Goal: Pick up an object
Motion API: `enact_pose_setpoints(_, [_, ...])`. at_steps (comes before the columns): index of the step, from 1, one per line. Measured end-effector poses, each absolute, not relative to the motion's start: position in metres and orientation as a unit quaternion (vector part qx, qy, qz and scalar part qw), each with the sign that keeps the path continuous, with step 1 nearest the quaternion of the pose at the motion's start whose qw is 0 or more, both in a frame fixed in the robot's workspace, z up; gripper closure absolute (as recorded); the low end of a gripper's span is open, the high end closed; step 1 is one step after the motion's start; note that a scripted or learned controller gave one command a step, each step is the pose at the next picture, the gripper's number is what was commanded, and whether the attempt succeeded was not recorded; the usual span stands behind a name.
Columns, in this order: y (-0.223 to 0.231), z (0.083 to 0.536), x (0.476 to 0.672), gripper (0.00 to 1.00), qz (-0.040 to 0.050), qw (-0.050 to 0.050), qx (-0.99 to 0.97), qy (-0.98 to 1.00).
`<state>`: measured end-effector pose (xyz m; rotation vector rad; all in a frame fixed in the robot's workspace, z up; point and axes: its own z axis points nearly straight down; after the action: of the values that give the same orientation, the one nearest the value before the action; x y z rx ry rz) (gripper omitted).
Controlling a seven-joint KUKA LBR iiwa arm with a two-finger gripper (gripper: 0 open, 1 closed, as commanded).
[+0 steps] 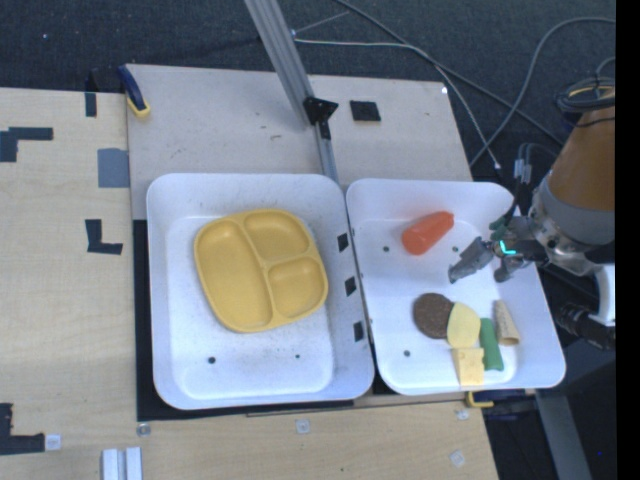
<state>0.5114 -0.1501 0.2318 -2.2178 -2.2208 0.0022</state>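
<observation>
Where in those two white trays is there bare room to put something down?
Left bin: a bare strip below the yellow plate. Right bin: bare floor left of the brown disc, below the orange piece. Its lower right corner is crowded.

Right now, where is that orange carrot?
The carrot lies in the right bin, near its top edge, left of the claw.

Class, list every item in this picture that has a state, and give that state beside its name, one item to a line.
Yellow tray: flat in left bin, compartments bare.
Carrot: lying in right bin, free.
Brown disc: flat, touching yellow piece.
Yellow piece: lying beside green stick.
Green stick: lying flat.
Tool: open, holding nothing, over right bin.
</observation>
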Motion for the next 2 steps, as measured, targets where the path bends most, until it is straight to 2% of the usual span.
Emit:
enact_pose_setpoints(1, [-0.150,0.232,0.512,0.00,0.0004,0.001,-0.707,-0.708])
enact_pose_setpoints(2, [-0.149,0.179,0.521,0.00,0.0021,0.003,-0.707,-0.708])
